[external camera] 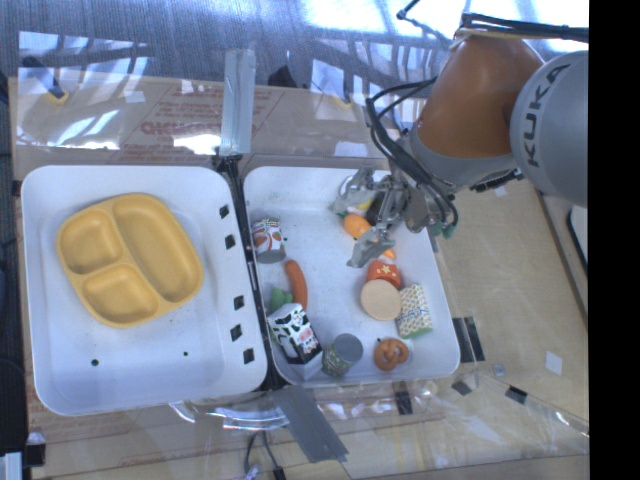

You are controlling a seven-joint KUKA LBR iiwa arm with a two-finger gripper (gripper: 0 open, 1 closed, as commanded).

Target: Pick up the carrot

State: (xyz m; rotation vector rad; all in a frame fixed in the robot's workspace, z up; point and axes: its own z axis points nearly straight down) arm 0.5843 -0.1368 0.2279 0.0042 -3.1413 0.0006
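The carrot [296,281] is seen as a short orange-red stick with a green leafy tuft at its lower end, lying lengthwise on the floor of the right bin [318,193], close to that bin's left wall and about midway along it. Nothing is touching it. The gripper [368,246] is found well apart from it, toward the bin's right side, with its grey fingers pointed down and left; whether they are spread or closed cannot be told, and the carrot is not between them.

Just above the carrot a small red-and-white can [267,240] is set against the left wall. Below it a cow-patterned carton [293,331] is placed near the bin's lower left corner, with a grey cup [344,353] beside it. In the left bin [40,368] a yellow divided tray [128,258] is laid.
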